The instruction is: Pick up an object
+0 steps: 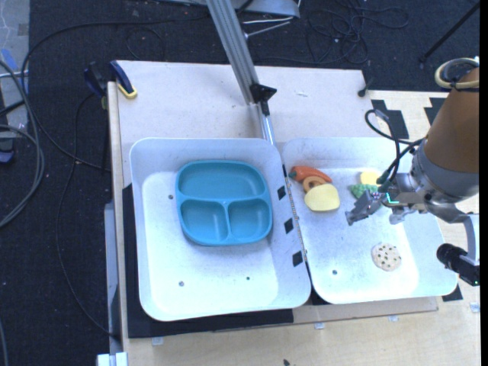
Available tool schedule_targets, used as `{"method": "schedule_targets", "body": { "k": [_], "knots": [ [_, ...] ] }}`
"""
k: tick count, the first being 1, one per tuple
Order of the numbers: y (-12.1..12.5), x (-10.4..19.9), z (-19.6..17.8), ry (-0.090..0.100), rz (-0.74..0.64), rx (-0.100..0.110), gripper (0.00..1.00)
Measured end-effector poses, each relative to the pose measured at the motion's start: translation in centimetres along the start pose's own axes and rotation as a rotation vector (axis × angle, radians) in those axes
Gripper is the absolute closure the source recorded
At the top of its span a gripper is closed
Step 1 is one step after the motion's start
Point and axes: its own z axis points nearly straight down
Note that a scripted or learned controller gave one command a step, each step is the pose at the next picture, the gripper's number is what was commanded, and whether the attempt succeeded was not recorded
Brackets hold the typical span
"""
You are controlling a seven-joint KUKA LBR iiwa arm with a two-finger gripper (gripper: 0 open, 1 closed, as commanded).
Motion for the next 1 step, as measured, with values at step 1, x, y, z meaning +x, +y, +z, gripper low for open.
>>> {"method": "schedule_targets", "body": {
  "k": [1],
  "knots": [
    [0.01, 0.00, -0.02, 0.000, 0.000, -0.001, 0.00]
  ]
}}
